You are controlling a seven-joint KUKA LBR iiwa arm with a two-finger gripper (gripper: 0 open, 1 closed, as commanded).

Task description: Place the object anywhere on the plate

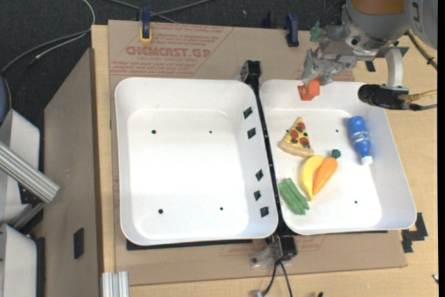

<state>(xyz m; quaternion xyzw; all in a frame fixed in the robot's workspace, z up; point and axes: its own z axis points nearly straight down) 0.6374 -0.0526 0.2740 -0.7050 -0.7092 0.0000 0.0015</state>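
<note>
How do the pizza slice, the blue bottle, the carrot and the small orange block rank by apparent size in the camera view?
1. blue bottle, carrot and pizza slice: too alike to rank
2. small orange block

Glossy white plastic bins (132, 149) sit on matt brown cardboard (174, 45).

carrot (325, 174) orange | bottle (359, 138) blue | bins (139, 101) white

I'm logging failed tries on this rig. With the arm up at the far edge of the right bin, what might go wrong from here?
1. The orange block hangs at the very tips of the gripper; such a shallow hold may slip.
2. It hangs over the right bin's far rim, so a drop might bounce outside.
3. The pizza slice, carrot and bottle crowd that bin; the block could knock them.
</note>
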